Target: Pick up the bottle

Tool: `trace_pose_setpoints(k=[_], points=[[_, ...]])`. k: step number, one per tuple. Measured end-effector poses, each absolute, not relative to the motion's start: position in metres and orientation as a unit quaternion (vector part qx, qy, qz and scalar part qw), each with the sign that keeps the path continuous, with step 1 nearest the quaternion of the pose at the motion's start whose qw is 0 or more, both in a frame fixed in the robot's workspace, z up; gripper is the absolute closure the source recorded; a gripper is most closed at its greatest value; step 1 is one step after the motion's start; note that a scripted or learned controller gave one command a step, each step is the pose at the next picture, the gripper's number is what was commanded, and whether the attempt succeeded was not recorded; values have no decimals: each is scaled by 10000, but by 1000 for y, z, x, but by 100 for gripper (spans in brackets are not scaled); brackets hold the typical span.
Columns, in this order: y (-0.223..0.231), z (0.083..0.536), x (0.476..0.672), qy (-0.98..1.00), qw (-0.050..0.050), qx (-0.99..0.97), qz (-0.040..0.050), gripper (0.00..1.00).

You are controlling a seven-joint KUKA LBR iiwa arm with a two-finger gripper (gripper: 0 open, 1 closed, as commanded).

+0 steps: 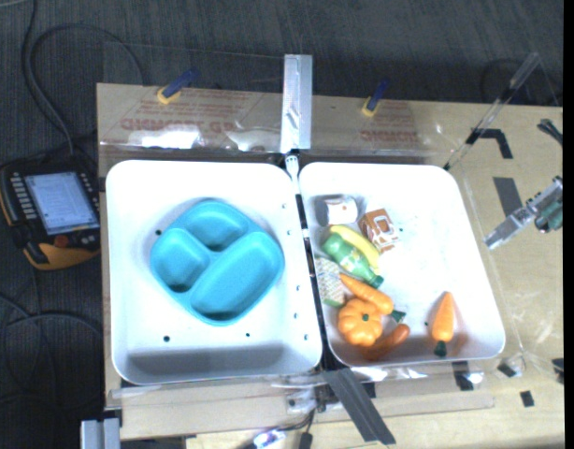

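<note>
So far, nothing has been picked up. The bottle [351,256] is green and lies on its side in the right bin [460,241], near the wall that splits the two bins. A yellow banana [356,241] lies against its upper side, and an orange carrot [365,295] lies just below it. Under that sits a small orange pumpkin [360,324]. Another carrot [442,320] sits apart, toward the right corner of that bin. A little brown and white box [379,229] and a small white cube [340,211] are just above the bottle. The left bin [128,251] has a big blue tray [218,260] in it.

The tool [521,221] is far off to the right, over the table [530,288], well outside the bin. It is small and blurry, so I cannot tell if it is spread or pressed together. It is nowhere near the bottle.

I think the whole job is still to do: go over the bottle, come down, pinch it, and lift it. The toys crowd it closely, so that may be tricky.
</note>
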State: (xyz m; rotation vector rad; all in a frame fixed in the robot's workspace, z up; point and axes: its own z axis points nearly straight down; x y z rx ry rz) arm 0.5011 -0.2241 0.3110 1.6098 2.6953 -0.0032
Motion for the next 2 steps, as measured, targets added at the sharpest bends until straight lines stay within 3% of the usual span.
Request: trace_pose_setpoints(k=[1,2], points=[[-222,308,486,8566,6,5160,6,100],[-222,305,486,8564,4,5163,7,100]])
